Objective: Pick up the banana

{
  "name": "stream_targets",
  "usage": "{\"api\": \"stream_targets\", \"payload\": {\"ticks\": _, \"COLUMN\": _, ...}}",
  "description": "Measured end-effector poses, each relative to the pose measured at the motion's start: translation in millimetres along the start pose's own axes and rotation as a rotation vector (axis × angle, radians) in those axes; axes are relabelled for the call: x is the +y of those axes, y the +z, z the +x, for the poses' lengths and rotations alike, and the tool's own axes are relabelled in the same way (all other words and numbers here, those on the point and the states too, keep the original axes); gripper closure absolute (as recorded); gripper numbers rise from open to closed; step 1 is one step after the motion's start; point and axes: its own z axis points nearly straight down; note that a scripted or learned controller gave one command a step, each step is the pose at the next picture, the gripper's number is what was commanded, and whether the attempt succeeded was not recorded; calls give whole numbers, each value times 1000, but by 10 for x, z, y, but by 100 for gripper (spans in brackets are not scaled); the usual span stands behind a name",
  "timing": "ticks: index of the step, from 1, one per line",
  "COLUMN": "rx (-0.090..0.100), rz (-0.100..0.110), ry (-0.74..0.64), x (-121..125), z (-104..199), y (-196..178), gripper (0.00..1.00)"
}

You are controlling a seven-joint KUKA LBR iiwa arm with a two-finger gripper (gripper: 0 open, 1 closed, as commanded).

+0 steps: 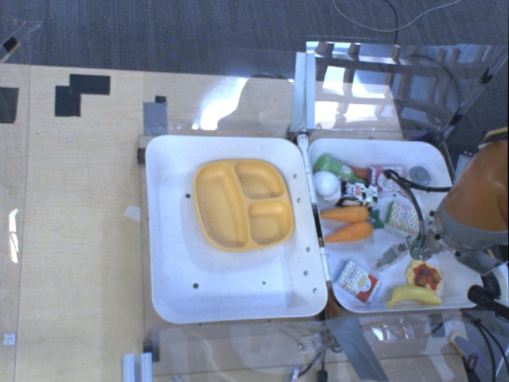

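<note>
The banana (413,296) is lying at the right bin's (421,151) front edge. The gripper (395,255) is hanging just above it, jaws apart, holding nothing.

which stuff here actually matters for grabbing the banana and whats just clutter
Matters for the job:
- banana, near the front edge of the right bin
- gripper, low over that bin, just behind the banana

Just lying about:
- two carrots
- white egg
- small carton
- yellow divided plate in the left bin
</note>
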Motion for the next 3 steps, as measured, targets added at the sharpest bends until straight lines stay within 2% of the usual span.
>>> {"api": "stream_targets", "payload": {"ticks": 1, "rx": 0, "rz": -3, "ry": -283, "x": -51, "z": -163, "y": -4, "gripper": 0}}
{"api": "stream_targets", "payload": {"ticks": 2, "rx": 1, "rz": 1, "ry": 12, "x": -41, "z": -87, "y": 1, "gripper": 0}}
{"api": "stream_targets", "payload": {"ticks": 3, "rx": -4, "rz": -5, "ry": -338, "x": 37, "z": 34, "y": -8, "gripper": 0}}
